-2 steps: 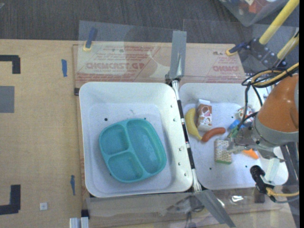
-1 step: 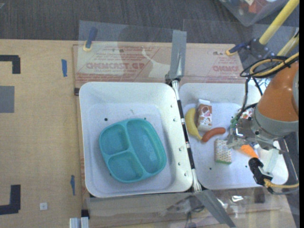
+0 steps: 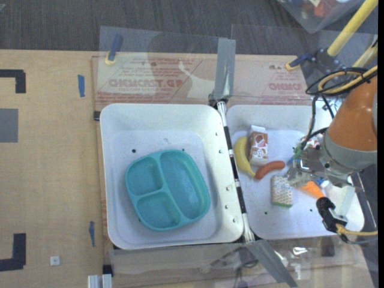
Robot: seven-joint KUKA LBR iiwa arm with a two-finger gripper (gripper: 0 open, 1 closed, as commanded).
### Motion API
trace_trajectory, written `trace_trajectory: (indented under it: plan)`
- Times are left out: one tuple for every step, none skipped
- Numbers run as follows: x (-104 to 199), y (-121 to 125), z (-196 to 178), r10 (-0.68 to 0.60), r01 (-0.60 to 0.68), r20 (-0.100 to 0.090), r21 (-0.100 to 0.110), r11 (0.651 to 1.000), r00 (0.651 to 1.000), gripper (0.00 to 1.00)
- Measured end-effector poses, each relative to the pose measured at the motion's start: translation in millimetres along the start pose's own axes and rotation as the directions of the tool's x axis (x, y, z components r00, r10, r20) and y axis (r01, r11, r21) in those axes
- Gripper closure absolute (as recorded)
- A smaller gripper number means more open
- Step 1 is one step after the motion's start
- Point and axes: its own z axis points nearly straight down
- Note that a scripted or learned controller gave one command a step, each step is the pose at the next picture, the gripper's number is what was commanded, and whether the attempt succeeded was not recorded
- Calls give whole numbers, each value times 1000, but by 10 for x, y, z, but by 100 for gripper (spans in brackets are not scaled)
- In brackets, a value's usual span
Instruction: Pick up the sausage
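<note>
Two shallow white bins sit mid-frame; the right bin (image 3: 264, 224) holds a reddish-orange sausage (image 3: 269, 169). Just right of it hovers the claw (image 3: 298, 174); its opening cannot be made out.

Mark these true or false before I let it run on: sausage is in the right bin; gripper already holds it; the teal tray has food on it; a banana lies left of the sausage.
1. The sausage lies in the right bin. True.
2. The gripper holds the sausage. False: it is beside the sausage's right end, not around it.
3. The teal tray has food on it. False: its compartments are bare.
4. The banana lies left of the sausage. True.
</note>
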Motion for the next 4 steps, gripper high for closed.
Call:
trace_trajectory:
  plan:
    - [-10,8,-92,1,-1,1,-2,1000,1000,100]
    - [-21,17,-185,1,-1,2,-4,1000,1000,100]
    - [120,-150,-175,-25,25,-3,6,1000,1000,100]
    - [106,-142,-267,-23,23,-2,5,1000,1000,100]
